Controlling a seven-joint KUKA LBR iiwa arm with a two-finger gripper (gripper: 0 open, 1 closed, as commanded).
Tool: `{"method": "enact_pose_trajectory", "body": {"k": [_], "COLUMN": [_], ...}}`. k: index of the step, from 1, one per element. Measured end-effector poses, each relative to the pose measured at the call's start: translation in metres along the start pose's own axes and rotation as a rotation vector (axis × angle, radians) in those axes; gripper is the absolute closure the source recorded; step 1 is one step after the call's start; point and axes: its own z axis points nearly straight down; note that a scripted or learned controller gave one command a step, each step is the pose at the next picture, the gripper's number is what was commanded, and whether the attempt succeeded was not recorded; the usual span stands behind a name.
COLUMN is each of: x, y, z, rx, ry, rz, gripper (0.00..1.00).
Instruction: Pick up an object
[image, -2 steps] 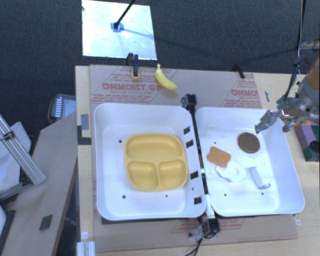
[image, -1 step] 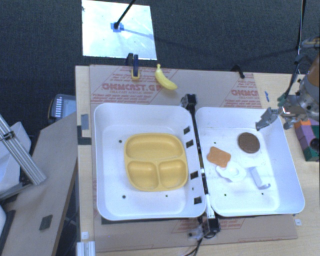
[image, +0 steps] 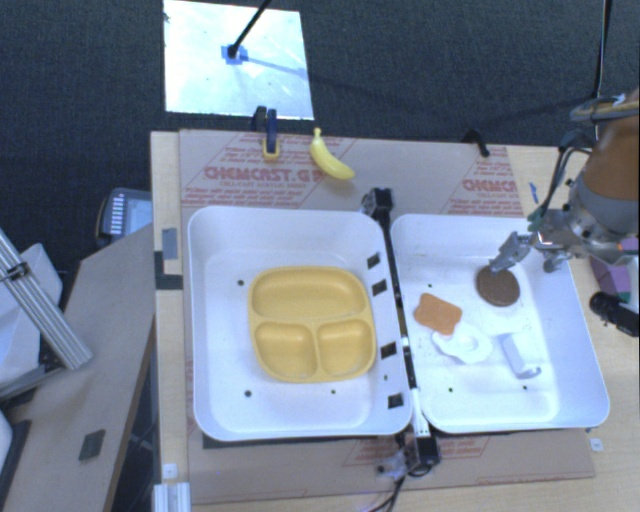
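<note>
Brown and flat, the round disc (image: 498, 288) has no long axis to point; it lies face-up in the right bin (image: 580, 395), near the far wall. The gripper (image: 528, 255) hangs just above it, fingers spread, holding nothing.

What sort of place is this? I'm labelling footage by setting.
Probably a robotics lab bench for pick-up trials: two white bins side by side on a board, toy food like a banana and a yellow divided plate, and an arm's gripper over the right bin.
</note>
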Motion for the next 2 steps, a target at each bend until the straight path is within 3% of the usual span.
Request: {"method": "enact_pose_trajectory", "body": {"k": [2], "x": [0.014], "y": [-0.003], "z": [0.093], "rx": [0.000], "ry": [0.000], "rz": [0.001], "gripper": [0.00]}}
